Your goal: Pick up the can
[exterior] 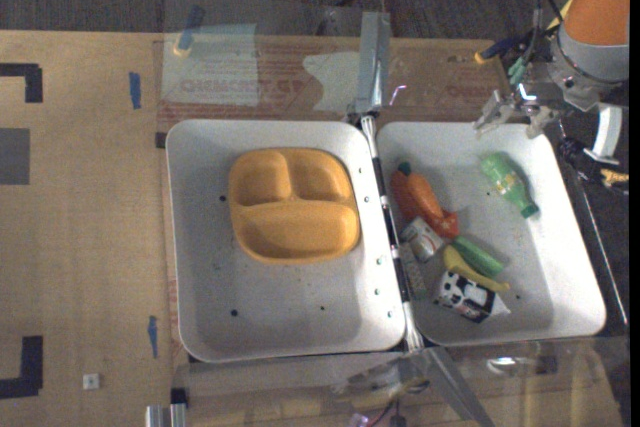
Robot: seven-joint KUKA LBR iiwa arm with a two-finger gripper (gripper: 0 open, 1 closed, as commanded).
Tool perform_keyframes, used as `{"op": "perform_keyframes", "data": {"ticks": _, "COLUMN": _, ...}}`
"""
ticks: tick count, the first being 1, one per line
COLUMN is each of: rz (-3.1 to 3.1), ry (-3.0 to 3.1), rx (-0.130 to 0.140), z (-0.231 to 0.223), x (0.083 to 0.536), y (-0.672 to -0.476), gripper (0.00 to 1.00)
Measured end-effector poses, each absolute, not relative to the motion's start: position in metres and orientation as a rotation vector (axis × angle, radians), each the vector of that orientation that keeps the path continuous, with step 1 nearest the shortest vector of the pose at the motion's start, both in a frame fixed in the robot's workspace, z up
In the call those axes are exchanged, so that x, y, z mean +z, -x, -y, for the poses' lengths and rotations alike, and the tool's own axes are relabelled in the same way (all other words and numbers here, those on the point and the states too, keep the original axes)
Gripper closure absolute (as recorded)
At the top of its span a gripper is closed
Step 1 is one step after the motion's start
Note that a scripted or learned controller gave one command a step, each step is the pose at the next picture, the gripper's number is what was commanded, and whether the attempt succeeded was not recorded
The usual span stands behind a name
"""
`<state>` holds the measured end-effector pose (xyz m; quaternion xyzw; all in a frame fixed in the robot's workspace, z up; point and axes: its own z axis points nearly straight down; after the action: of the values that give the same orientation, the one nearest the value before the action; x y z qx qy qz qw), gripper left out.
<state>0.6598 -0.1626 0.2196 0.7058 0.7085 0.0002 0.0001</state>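
Bins sit side by side below me, two shallow white trays touching along a central seam. The left bin (200, 315) holds an orange divided plate (293, 205), lying toward its 12 o'clock half, with three compartments facing up. The right bin (570, 285) carries everything else: a carrot toy (420, 198) at about 10 o'clock, tilted; a green bottle (507, 182) lying on its side near 1 o'clock; a banana and green pod (475, 263) together near centre; a black-and-white carton (466, 296) at 6 o'clock. The can (421, 239), small and silvery, lies against the seam at 9 o'clock in that bin, just beside the carrot's lower end and touching nothing of mine. My arm (598, 15), grey with its orange band, comes in at the bin's 1 o'clock corner. My gripper (515, 112) hangs over the bin's far rim, well apart from the can; my fingers (492, 120) look spread apart, with nothing between them.
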Motion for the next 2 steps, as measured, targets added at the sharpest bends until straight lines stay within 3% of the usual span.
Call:
{"op": "perform_keyframes", "data": {"ticks": 1, "rz": -2.209, "ry": -2.225, "rx": 0.004, "z": 0.184, "x": 0.088, "y": -0.669, "gripper": 0.00}}
{"op": "perform_keyframes", "data": {"ticks": 2, "rz": -1.951, "ry": -2.463, "rx": 0.002, "z": 0.146, "x": 0.087, "y": -0.664, "gripper": 0.00}}
